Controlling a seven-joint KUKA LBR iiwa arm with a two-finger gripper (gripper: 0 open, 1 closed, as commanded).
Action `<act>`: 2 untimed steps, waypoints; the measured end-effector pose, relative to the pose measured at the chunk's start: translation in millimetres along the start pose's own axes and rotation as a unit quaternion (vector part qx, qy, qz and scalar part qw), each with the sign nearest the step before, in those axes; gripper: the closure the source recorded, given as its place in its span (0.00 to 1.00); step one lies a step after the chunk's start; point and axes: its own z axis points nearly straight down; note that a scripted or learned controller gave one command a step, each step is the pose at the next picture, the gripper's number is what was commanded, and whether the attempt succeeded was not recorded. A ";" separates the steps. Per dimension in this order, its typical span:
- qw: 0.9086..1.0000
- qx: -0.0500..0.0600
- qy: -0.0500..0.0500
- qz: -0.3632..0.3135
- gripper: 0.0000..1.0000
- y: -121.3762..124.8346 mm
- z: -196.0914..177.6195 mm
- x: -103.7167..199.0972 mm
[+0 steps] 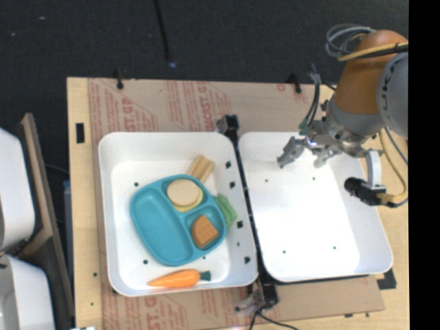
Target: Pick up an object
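Right, I'm looking down on the desk point(89, 184) and nothing has been picked up yet, as far as I can judge. My arm point(364, 81) is in from the right, and the tool point(307, 153) hangs over the far part of the right bin point(323, 253), its two fingers spread apart with nothing between them. So the tool is open and carrying nothing.

All the objects I could go for sit in the left bin point(110, 184), well apart from the tool. There's a blue divided tray point(155, 225) lying flat at a slant across the middle of that bin. A round tan disc point(185, 192), biscuit-like, rests in the tray's upper compartment, and a brown, toast-coloured piece point(205, 231) sits in the compartment on its right side. Just beyond the tray's far edge a pale wooden block point(201, 166) pokes out, touching or very nearly touching the tray. A green piece point(227, 210) is tucked between the tray and the bin's right wall; I can't make out what it is. Along the near wall lies an orange carrot point(177, 278) with a green tip, on its side, clear of the tray.

My judgement: the whole job is ahead of me. I need to cross the divider, choose one item, descend, close and lift. The carrot looks the most approachable, lying alone.
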 end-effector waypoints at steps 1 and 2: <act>1.000 0.004 0.000 0.001 0.00 27.8 88.7 -19.2; 1.000 -0.001 0.000 0.000 0.00 10.2 39.5 -22.3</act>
